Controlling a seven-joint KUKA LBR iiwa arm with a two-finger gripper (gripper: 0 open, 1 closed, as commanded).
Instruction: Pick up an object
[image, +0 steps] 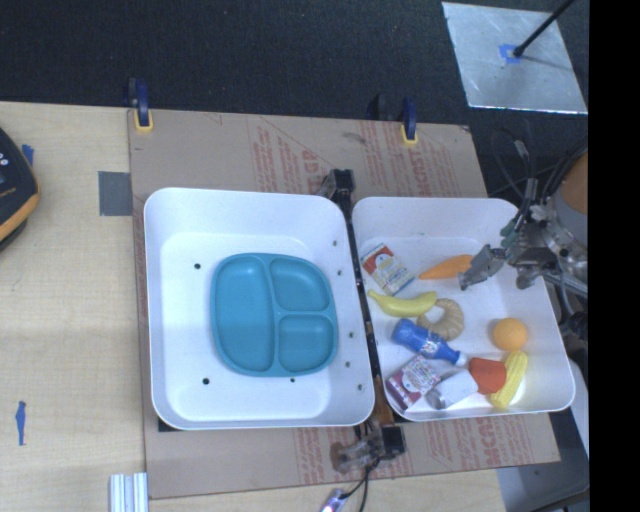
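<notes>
Carrot (447, 267) seems the likeliest pick: the orange toy lies in the far part of the right bin (400, 212), its thick end pointing right toward the gripper (487, 268). The gripper's dark fingers hang just beside that end, spread apart with nothing between them, so no grasp exists yet.

Trouble could come from the angle. The carrot is slim, tapered and smooth, and if the fingers close on the rounded end it may squirt out leftward or roll toward the far wall. Closing too high would pinch only air.

Just left of the carrot sits a small red-and-white packet (386, 268). Nearer, a yellow banana (403, 302) lies against a tan ring-shaped piece (450, 316), with a blue bottle (425, 342) below them; a sweep that strays nearward could knock these. An orange ball (510, 333), a red piece (488, 374) and a yellow corn-like toy (514, 377) crowd the near right corner.

In the left bin (160, 330) rests a blue divided plate (273, 313), well apart from the action.
</notes>
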